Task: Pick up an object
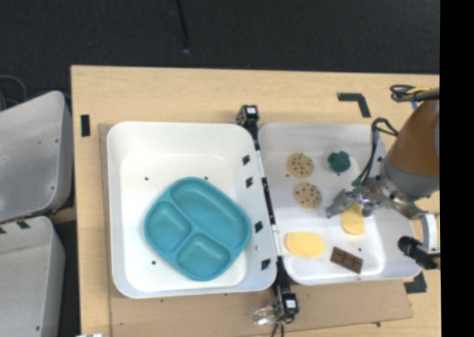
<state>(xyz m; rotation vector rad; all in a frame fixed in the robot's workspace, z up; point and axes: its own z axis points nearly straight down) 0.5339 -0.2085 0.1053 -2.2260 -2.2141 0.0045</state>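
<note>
The right bin (326, 135) holds two round cookies (300, 164) (306, 195), a dark green piece (339, 161), a pale yellow oval (304, 244), a brown chocolate bar (346, 259) and a small yellow piece (354, 224). My gripper (351, 208) hangs low at the bin's right side, right above the small yellow piece. Its fingers (337, 205) are spread open, one to the left and one to the right of that piece's top edge. Nothing sits between them. The arm's orange band (416, 143) rises behind the gripper.
The left bin (126, 180) holds a blue sectioned tray (196, 228). A ridge with black clips (261, 180) divides the two bins. The chocolate bar and the yellow oval lie close to the right bin's front wall.
</note>
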